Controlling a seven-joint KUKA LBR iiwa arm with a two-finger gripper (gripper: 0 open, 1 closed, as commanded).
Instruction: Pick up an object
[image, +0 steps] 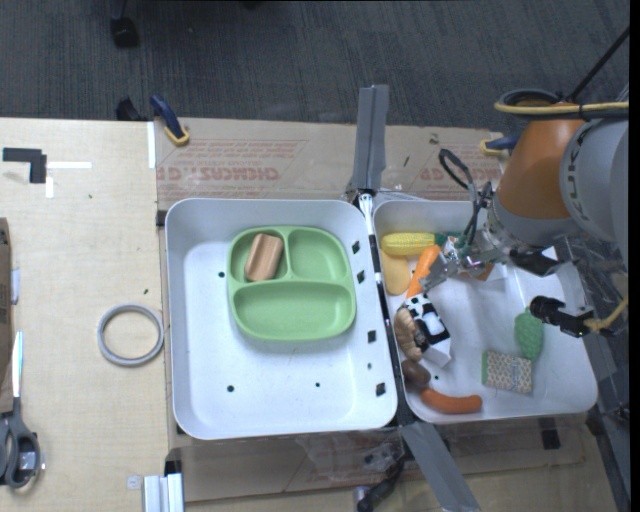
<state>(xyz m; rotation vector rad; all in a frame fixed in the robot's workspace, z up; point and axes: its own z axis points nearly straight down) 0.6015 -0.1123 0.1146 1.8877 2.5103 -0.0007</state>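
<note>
Gripper (452, 262) low in right bin (560, 395), finger state cannot be told; carrot (421, 270) lies just beside it toward the divider, long axis slanting down toward the left bin (200, 390)

Right bin (560, 395), right half of frame, holds the candidates: yellow corn (408, 242) lying flat at its upper left, an orange carrot (423, 270) tilted just below it, a black-and-white toy (428, 322) mid-left, a brown lump (407, 335) beside it, a red sausage (451, 403) along the lower edge, a patterned sponge (508, 372) and green piece (529, 335) at right
</note>
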